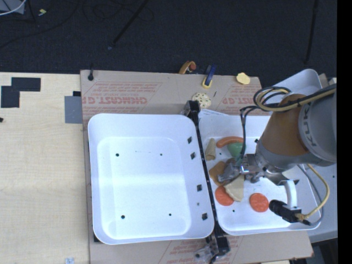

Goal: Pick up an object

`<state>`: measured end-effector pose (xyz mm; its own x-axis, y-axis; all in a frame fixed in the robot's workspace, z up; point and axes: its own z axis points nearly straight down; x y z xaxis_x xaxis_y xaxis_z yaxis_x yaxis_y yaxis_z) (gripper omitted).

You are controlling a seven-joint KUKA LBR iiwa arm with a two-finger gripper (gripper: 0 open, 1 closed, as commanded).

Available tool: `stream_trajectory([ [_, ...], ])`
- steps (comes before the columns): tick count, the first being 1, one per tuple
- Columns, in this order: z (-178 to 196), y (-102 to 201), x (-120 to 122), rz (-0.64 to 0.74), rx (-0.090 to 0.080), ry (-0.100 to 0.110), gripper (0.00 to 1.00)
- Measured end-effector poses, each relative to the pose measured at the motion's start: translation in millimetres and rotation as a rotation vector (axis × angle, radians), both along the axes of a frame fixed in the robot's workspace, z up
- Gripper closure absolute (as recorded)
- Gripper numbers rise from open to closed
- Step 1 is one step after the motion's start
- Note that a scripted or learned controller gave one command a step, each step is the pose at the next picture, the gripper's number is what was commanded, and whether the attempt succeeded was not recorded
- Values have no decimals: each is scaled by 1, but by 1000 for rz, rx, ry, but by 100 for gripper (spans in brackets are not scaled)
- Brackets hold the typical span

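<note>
The right bin [308, 224] holds several small things. An orange sausage shape [226, 142] lies over a green piece [236, 149]. A beige stick [210, 148] lies by the divider, with a tan piece [216, 168] below it. Nearer the front are a cream wedge [236, 189] and two orange-red discs [223, 196] [259, 202]. My gripper [227, 174] is down in this bin, over the tan piece and just above the cream wedge. The arm's wrist hides the bin's middle.
The left bin [99, 147] lies beside the right one, with black clips along the shared wall. On the cardboard behind the bins lie a spotted cream ball [201, 99], a yellow lump [242, 78], a blue-and-yellow piece [208, 76] and an orange ring [187, 67].
</note>
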<state>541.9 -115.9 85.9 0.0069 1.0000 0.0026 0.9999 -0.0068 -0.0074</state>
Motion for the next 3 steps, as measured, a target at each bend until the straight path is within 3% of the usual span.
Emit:
stream_trajectory([
  [1, 3, 33, 71, 11, -1, -5, 0],
  [2, 11, 31, 67, 6, 1, 5, 100],
  [3, 107, 69, 22, 10, 0, -9, 100],
])
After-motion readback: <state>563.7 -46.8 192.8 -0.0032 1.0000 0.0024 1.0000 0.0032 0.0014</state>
